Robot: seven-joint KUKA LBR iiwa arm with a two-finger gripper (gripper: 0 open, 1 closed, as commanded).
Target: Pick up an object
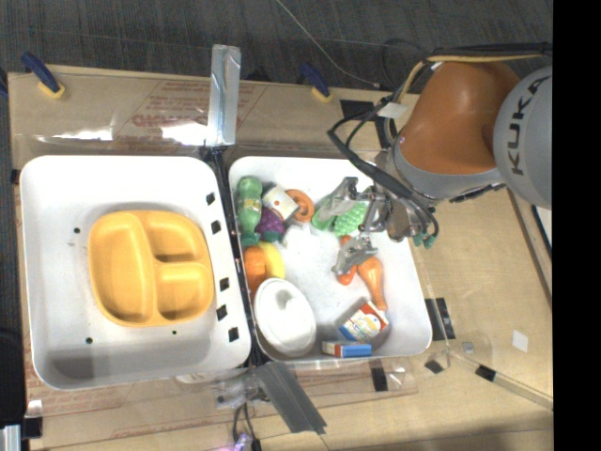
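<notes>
Hovering w/ metal two-finger hand (362,236) over right white bin (406,289), beside orange plastic carrot (373,275); grip state unclear.

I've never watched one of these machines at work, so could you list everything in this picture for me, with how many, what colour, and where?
Bins: two, white, side by side on the bench.
Tray: one, yellow, compartmented, in the left bin.
Bowl: one, white, right bin, near corner.
Carrot: one, orange, right bin, below the gripper.
Grapes: one bunch, purple, right bin, by the divider.
Green toy: one, light green, right bin, beside the gripper.
Carton: one, white, red and blue, right bin, near edge.
Clamps: two, blue, far edge of the bench.
Arm: one, grey and orange, from the right.
Gripper: one, metal, over the right bin.
</notes>
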